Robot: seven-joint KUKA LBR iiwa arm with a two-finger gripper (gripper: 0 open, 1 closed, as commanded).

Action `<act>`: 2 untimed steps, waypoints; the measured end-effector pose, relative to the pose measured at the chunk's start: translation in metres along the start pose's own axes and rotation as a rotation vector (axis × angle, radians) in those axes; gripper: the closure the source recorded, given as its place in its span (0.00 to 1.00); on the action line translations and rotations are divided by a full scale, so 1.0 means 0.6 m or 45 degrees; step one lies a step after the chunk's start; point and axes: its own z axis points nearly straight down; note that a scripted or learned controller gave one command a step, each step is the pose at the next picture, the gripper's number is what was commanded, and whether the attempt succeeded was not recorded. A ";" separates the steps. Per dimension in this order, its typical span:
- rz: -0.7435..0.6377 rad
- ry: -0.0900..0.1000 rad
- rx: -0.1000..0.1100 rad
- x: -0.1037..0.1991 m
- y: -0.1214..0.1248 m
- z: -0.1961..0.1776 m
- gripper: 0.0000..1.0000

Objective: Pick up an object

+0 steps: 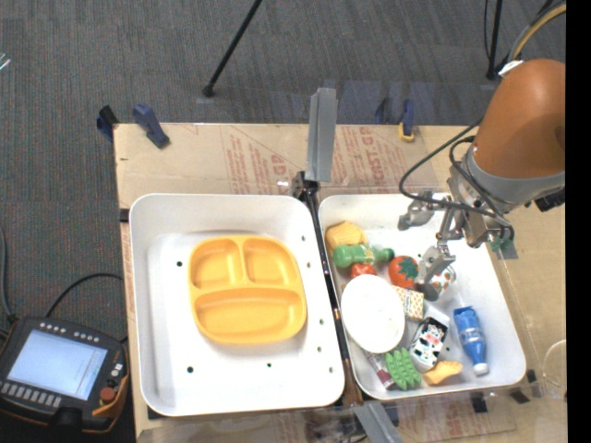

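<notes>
Seemingly the gripper (437, 270) hangs just right of the toy tomato (403, 270), whether clenched or released I cannot tell.

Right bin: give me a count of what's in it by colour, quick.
Yellow or orange: 2, the yellow block and the orange piece
Green: 2
Red: 2
White: 2, incl. the white plate
Blue: 1, the blue bottle
Patterned: 1
Total: about 10; the small ones overlap.
</notes>
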 end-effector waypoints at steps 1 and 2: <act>-0.068 0.004 -0.001 0.065 -0.039 0.240 0.00; -0.215 -0.001 0.007 -0.043 0.036 0.236 0.00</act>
